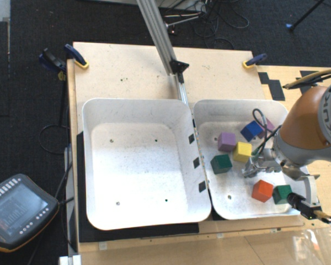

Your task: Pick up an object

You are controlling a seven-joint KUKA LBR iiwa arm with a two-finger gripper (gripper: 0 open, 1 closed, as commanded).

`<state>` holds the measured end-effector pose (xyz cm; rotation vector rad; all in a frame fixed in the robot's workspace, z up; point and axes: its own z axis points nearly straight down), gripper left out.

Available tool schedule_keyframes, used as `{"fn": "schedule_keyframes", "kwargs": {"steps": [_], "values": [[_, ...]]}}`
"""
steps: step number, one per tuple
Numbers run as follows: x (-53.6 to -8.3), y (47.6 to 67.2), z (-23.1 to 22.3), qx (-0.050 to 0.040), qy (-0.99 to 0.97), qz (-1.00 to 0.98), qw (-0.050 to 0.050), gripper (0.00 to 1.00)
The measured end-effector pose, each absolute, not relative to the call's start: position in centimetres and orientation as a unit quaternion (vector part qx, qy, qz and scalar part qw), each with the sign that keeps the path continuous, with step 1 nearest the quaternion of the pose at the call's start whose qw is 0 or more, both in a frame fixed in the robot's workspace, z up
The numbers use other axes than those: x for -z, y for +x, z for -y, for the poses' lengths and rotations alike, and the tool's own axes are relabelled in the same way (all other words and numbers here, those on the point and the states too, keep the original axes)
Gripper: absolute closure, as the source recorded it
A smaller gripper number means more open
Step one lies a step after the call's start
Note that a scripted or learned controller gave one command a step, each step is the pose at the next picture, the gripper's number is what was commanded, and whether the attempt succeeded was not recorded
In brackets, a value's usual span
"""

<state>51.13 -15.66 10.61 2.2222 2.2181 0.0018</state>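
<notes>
Dark carpet surrounds the pale bench [138,73], which carries two shallow white bins side by side, and we see clamps at its far corners. We find the left bin [94,148] offering a broad bare floor with speckles, its walls rising gently on all sides. Between the bins we note a shared ridge with small dark tabs, and a slanted metal rail [157,26] that comes down from the top edge to meet it.

We see the right bin [209,117] crowded: a purple cube [227,141], a yellow cube [244,150], a blue cube [252,130] and a dark green cube [221,163] sit clustered near its middle, close together. Nearer the front wall we find an orange-red cube [262,191] just beside a second green cube [282,193]. Open floor remains toward that bin's front left corner.

Our arm [309,128] reaches in from the right over this bin, its orange band covering the far right corner. We place the gripper [257,167] low between the yellow cube and the orange-red cube; we cannot tell its state, and nothing is visibly held. A handheld pendant [16,208] lies at the lower left.
</notes>
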Motion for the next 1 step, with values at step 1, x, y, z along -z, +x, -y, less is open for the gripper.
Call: {"fn": "schedule_keyframes", "kwargs": {"steps": [1], "values": [[-15.66,50.31,15.87,-0.0013,0.707,-0.707,0.003,1.00]]}}
